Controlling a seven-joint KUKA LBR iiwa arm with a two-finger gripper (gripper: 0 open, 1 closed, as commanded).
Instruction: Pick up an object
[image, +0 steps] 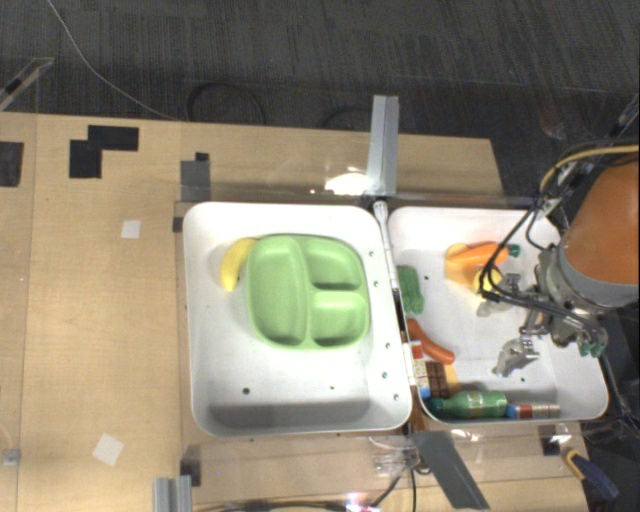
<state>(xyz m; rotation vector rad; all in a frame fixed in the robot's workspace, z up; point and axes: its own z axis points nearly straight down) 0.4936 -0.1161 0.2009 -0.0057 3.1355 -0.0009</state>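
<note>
Jaws: can't tell apart or together; gripper hangs over right bin, nothing seen in it.

Task is any object, none lifted. Nearest the gripper: green bottle lying along the near wall, marker just right of it, both below the gripper. Red sausage-shaped toy left of gripper, near the divider; green block further back along that wall. Orange piece at far side, partly behind cables. Left bin has green tray, compartments up, with banana touching its far-left edge. Arm enters from right.
</note>
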